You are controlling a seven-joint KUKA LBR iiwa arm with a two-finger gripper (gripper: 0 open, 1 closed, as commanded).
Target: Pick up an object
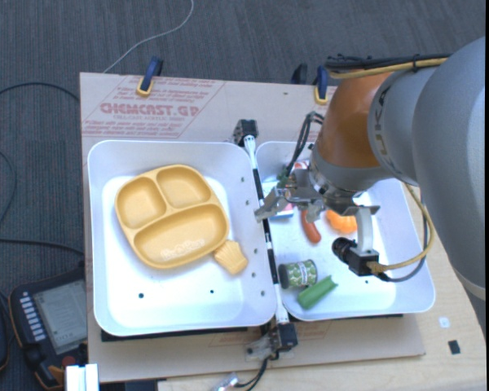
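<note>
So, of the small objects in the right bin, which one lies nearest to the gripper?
The small red-orange sausage-shaped piece, directly under the gripper. The green stick and dark green-labelled jar lie farther toward the bin's front.

Bright, even light fell from above, my big grey arm (452,129) loomed soft and out of focus, while the two shallow white plastic bins (106,300) stayed sharp, slightly glary.

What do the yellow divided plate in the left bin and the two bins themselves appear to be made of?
Yellow divided plate: probably moulded plastic or silicone, matte; smooth rounded rims, even colour. Left bin and right bin: probably thin plastic, slightly glossy white; rounded corners and soft highlights.
</note>
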